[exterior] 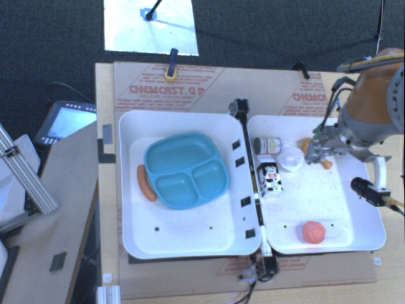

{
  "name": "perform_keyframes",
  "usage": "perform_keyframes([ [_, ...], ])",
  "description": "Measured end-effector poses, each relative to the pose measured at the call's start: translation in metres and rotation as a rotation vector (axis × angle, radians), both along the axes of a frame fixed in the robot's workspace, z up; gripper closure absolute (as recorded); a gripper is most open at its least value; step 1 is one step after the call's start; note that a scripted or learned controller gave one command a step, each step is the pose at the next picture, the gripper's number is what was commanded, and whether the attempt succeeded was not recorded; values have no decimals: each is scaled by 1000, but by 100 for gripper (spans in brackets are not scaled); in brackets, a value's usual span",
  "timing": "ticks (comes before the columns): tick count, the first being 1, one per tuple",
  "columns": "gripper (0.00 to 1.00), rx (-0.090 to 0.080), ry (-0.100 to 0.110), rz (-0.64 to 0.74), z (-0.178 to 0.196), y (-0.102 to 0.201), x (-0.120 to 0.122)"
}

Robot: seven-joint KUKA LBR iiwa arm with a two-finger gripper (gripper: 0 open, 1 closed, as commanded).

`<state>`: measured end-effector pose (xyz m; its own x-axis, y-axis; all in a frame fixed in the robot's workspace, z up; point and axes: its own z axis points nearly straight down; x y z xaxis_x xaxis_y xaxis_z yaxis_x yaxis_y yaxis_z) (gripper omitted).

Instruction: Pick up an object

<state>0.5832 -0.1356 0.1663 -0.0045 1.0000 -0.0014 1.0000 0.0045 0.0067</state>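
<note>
Gripper (314, 152) low in right bin (354, 233) by orange obj (306, 144); finger state can't tell.

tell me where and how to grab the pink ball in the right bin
Grip the pink ball across its middle, coming straight down from above. It looks round, so any finger angle should work, and it lies alone on the right bin floor, though the near wall is close, so probably align the fingers along that wall.

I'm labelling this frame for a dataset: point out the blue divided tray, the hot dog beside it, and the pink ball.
blue divided tray (185, 170), camera view, on its large upper compartment.
hot dog (146, 182), camera view, on the middle of its length.
pink ball (313, 232), camera view, on its top centre.
</note>
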Motion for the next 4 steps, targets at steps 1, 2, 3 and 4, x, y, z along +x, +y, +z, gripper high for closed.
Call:
perform_keyframes([
  [1, 100, 0, -1, 1, 64, 1, 0],
  [2, 100, 1, 3, 1, 62, 1, 1],
  [3, 100, 2, 6, 4, 56, 44, -9],
  [4, 100, 4, 7, 5, 50, 98, -28],
])
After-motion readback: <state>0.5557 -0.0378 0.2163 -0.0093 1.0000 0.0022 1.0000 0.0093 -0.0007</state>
